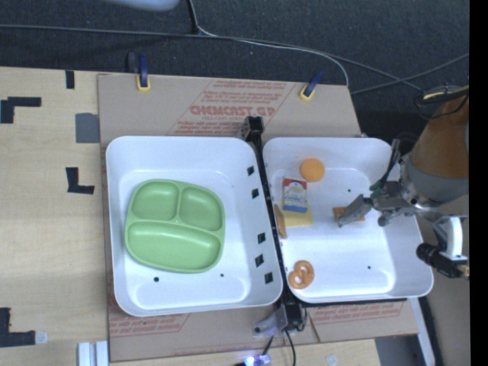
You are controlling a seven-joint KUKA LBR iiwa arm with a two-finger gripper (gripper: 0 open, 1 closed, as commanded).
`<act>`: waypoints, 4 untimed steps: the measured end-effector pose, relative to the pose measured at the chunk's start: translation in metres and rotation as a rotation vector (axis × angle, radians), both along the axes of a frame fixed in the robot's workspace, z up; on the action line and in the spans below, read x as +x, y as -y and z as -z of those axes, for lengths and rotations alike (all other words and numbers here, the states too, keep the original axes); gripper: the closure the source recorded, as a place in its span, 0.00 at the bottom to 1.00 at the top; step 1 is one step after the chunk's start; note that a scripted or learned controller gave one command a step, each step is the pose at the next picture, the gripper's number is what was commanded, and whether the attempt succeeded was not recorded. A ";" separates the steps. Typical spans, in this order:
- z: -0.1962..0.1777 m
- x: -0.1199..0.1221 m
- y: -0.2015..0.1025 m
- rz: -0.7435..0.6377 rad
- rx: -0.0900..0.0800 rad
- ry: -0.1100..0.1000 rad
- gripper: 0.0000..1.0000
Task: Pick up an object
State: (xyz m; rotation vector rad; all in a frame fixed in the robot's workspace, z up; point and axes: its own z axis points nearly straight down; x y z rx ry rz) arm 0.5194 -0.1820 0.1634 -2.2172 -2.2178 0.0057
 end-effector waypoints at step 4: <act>-0.054 -0.006 -0.003 -0.001 -0.003 0.011 1.00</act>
